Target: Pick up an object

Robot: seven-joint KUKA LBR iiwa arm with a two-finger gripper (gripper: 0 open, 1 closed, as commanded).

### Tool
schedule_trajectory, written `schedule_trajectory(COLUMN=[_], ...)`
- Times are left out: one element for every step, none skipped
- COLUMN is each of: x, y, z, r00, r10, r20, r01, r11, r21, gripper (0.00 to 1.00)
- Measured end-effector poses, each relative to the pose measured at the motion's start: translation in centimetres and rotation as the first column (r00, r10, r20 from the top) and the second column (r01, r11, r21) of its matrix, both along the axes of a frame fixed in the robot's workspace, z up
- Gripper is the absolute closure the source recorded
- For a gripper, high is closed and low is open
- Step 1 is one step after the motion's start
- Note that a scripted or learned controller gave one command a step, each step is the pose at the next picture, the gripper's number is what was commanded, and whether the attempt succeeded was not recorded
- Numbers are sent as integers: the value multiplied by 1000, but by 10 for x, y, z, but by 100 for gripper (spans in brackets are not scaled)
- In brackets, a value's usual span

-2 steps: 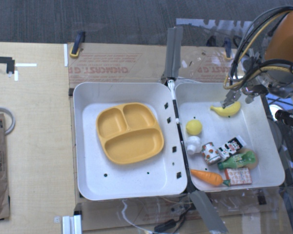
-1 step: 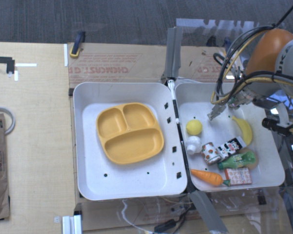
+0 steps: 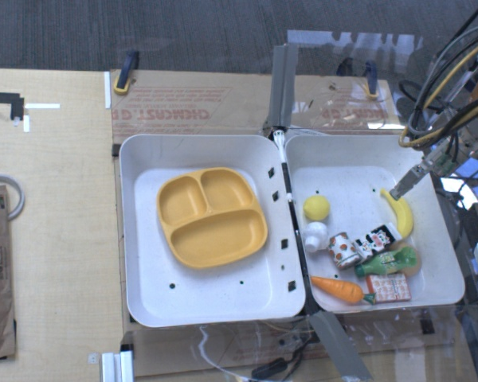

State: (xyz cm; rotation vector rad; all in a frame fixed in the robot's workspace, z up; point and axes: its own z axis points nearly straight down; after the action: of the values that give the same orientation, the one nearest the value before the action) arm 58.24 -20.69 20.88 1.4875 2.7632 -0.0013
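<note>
Yellow curved plastic banana [image 3: 401,213]: you find it at the right of the frame, in the right shallow white bin [image 3: 358,173], lying close to that bin's right wall with its dark tip toward the upper left. It looks the likeliest thing to pick, since the gripper is right at it.
Gripper [image 3: 398,191]: it comes in slanted from the right of the frame, its grey tip touching or just above the banana's upper end. You cannot tell from this view whether the jaws are parted or closed, and nothing is seen between them.
Other toys: a yellow round ball [image 3: 317,208] sits mid-bin, a small white round piece [image 3: 314,235] just below it, then a red-and-white spotted toy [image 3: 343,250], a black-and-white carton [image 3: 378,238], a green bottle-shaped toy [image 3: 390,261], a red printed packet [image 3: 390,289] and an orange plastic carrot [image 3: 337,290] along the lower edge. They are packed close, so you would judge the banana, lying a little apart, the easier target.
Left shallow white bin [image 3: 143,237]: it holds a yellow three-part plastic plate [image 3: 213,216], centre-left of the frame, probably the place for drops.
Progress: early by your reckoning; no object is lifted.
Risk: the banana lies near the wall, so a slanted approach may nudge it aside.
</note>
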Motion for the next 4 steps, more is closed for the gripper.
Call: schedule_trajectory(x=[47,31,12,26], y=[-15,-15,-15,-16], z=[-98,-116,-116,-116], r00=[1000,1000,1000,997], r10=[-18,-22,12,80], r20=[-1,0,0,1], r01=[18,22,-12,-80], r11=[1000,1000,1000,997], r21=[1,0,0,-1], gripper=[0,0,0,0])
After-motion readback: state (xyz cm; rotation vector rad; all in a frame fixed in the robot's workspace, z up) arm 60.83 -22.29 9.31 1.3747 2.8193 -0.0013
